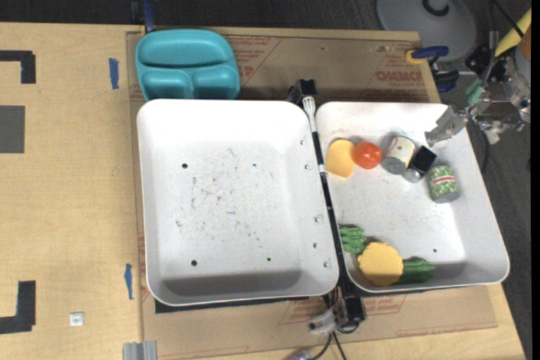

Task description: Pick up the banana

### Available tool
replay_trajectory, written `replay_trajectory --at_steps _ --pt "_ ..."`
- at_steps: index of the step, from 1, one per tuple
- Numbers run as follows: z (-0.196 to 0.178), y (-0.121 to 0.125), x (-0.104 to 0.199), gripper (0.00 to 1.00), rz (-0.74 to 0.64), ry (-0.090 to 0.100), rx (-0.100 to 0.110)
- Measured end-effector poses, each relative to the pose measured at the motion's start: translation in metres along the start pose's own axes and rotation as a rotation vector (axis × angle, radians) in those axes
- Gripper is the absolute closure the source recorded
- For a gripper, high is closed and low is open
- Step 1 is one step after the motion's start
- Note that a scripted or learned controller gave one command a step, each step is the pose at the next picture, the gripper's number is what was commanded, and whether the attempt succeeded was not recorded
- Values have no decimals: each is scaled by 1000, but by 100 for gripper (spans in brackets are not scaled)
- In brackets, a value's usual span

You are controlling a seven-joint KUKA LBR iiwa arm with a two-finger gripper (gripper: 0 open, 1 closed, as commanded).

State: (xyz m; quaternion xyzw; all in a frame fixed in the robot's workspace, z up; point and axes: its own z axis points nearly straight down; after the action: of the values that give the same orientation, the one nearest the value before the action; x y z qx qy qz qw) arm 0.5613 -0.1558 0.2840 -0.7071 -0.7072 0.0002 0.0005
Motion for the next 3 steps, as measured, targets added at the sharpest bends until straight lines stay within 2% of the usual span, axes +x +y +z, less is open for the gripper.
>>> replay_trajectory --at_steps 1,2,3 --pt "187 2 41 0 71 1 1" --pt "99 -66 111 0 -484 1 1" --pt "100 -82 192 0 -683 1 1"
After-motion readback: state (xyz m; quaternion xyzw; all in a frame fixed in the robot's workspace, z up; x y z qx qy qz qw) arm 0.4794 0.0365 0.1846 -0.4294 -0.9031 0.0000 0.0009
